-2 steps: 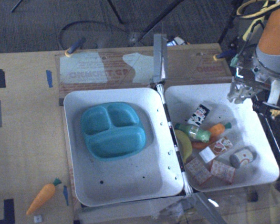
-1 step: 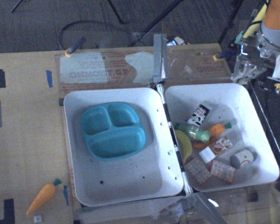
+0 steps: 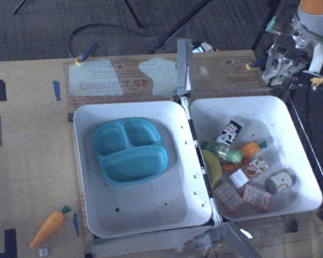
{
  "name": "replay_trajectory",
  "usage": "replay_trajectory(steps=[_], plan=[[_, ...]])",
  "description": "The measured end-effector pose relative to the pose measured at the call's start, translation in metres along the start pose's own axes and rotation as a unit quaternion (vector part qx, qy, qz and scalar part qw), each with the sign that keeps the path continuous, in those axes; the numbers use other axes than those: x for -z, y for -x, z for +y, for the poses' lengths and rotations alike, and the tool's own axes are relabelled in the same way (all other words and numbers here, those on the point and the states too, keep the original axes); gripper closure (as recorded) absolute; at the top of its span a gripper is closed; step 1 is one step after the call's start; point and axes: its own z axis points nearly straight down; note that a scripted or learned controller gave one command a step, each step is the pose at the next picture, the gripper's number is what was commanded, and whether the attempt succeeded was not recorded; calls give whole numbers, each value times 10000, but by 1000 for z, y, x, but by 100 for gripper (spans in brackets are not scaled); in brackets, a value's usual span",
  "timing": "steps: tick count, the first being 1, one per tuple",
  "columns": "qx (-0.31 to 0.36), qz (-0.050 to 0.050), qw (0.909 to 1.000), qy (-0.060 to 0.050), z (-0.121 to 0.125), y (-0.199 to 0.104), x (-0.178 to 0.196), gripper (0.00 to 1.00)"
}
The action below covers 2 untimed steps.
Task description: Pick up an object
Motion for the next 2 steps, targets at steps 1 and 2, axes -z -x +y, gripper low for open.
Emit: replay_trajectory(steps=[1, 2], plan=[[-86, 0, 10000, -19, 14, 60, -113, 100], [-75, -7, 10000, -19, 16, 59, -104, 100]])
